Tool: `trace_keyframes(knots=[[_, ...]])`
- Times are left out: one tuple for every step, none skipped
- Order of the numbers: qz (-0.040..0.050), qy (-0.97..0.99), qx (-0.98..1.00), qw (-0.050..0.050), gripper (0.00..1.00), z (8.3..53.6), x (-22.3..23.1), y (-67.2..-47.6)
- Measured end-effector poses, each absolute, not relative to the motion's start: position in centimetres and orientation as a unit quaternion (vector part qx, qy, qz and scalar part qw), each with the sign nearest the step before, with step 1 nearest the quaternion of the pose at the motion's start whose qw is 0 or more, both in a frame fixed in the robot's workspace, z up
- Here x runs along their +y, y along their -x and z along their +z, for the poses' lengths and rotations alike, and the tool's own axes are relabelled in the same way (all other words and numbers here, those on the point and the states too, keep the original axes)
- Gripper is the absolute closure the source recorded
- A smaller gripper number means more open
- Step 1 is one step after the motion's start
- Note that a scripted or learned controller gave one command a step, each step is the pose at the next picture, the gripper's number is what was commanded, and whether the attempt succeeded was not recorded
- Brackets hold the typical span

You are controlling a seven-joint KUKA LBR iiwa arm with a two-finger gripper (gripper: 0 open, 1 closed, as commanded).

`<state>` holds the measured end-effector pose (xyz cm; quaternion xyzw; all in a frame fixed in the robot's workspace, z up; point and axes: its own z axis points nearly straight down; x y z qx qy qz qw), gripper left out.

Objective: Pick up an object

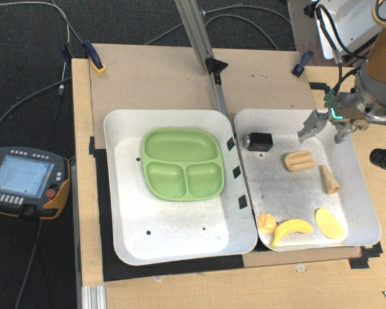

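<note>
Camera view: the arm point(379, 56) is cut off at right, claw point(327, 129) open.

Bare floor mid right bin point(280, 201) (toys point(299, 161) ring it).

Plate point(183, 163) in left bin point(125, 237); banana point(291, 229) in right bin point(367, 217).

Two white bins point(180, 250) on a tan counter point(154, 76). Left: light green divided plate point(182, 163). Right: black block point(260, 141), tan bread roll point(299, 161), yellow banana point(292, 229), pale yellow chip point(330, 223). Grey end effector point(326, 129).
</note>
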<state>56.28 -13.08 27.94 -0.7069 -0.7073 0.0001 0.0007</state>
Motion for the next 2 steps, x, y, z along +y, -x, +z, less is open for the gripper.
trace_keyframes(knots=[[-0.0001, 0.707, -0.707, 0.0, 0.0, 28.0, -13.1, -56.3], [0.0019, 0.707, -0.707, 0.004, 0.0, 21.7, -12.9, -56.6]])
